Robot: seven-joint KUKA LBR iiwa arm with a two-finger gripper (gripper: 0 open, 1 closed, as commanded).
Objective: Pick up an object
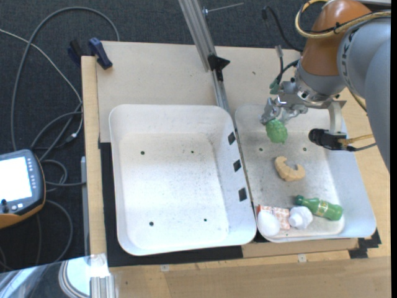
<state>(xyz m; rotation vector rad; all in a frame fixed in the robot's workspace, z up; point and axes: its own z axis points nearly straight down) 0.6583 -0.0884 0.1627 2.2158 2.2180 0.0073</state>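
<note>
Hanging over the right bin (pixel 353 191), the gripper (pixel 273 113) sits right on top of a small green thing (pixel 277 131). The green thing pokes out just below it, toward six o'clock, near the bin's top left corner. It looks pinched between the fingers, a little off the floor. A tan curved piece (pixel 289 169) lies farther toward six o'clock.

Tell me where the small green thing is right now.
The small green thing is at the far end of the right bin, right at the gripper, with the tan curved piece just nearer the camera.
</note>
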